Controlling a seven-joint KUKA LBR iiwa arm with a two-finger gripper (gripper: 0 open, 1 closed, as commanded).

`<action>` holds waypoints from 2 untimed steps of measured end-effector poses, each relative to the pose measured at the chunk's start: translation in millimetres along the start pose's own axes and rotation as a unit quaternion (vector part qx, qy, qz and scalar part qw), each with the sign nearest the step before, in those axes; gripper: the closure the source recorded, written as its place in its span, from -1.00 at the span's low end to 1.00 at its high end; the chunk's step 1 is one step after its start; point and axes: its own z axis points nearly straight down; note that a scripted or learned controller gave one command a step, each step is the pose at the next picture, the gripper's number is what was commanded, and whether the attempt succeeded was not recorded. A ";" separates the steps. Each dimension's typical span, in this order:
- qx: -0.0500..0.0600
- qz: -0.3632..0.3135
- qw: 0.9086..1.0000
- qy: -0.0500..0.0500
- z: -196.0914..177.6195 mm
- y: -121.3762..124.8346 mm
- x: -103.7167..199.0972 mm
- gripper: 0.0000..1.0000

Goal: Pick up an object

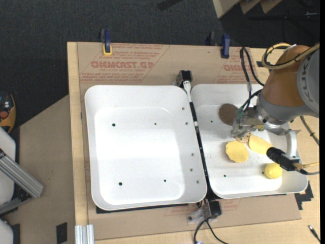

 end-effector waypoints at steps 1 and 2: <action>-0.009 -0.009 1.000 0.002 -75.9 35.0 134.8 1.00; -0.012 -0.007 1.000 0.002 -206.3 42.9 210.8 1.00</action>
